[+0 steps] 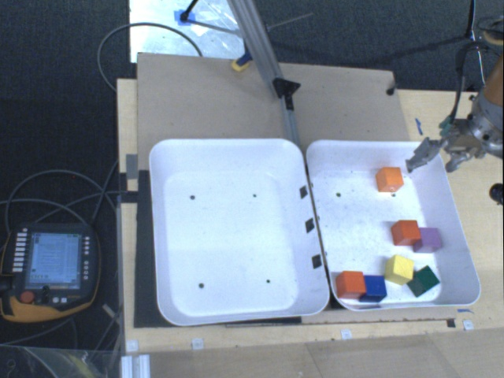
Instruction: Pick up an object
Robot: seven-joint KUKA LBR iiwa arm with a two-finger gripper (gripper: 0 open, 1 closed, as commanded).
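Blocks lie only in the right bin (465, 235); scanning from your left, note the teach pendant (49, 268) on the floor, its screen text too small to read, then the left bin (228, 152). Next come the orange block (389, 179) near the top and a cluster lower down. The gripper (432, 154) hovers just beside the orange block, fingers spread, pinching nothing. The approach step appears in hand; next you would need to centre over the block and descend.
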